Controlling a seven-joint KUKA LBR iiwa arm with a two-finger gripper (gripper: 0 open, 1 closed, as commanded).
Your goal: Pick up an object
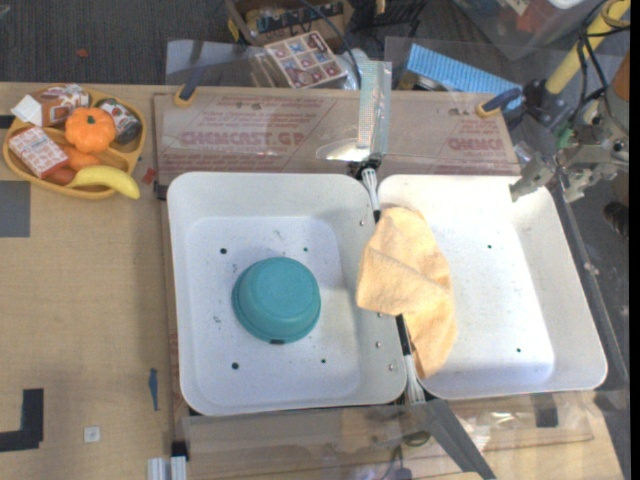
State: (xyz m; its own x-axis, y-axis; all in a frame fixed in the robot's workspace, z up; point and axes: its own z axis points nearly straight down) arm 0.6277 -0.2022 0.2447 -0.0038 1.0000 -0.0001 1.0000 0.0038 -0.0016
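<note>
We see two white bins side by side on the counter [80, 298]. In the left bin [200, 218] a teal bowl [277, 299] sits upside down a little below the bin's middle, well apart from every wall. A yellow cloth [405, 273] lies crumpled across the seam between the bins: its upper part rests on the left bin's right rim, its lower tail hangs down into the right bin [520, 268] toward six o'clock, and it hides the stretch of rims beneath it.

The arm comes in at about two o'clock. What we take for the end effector [545, 173] sits at the upper right corner of the right bin, tangled among metal brackets, dark cables and a yellow hose; we cannot tell how it is set, for that part is small and cluttered. Nothing of the bowl or the cloth is near it.

At ten o'clock a yellow dish [20, 158] holds toy food, among it an orange pumpkin [90, 128] and a banana [105, 178]; the smaller pieces are hard to name. Beyond the bins at twelve o'clock, clear plastic sheets blur the boxes behind.
</note>
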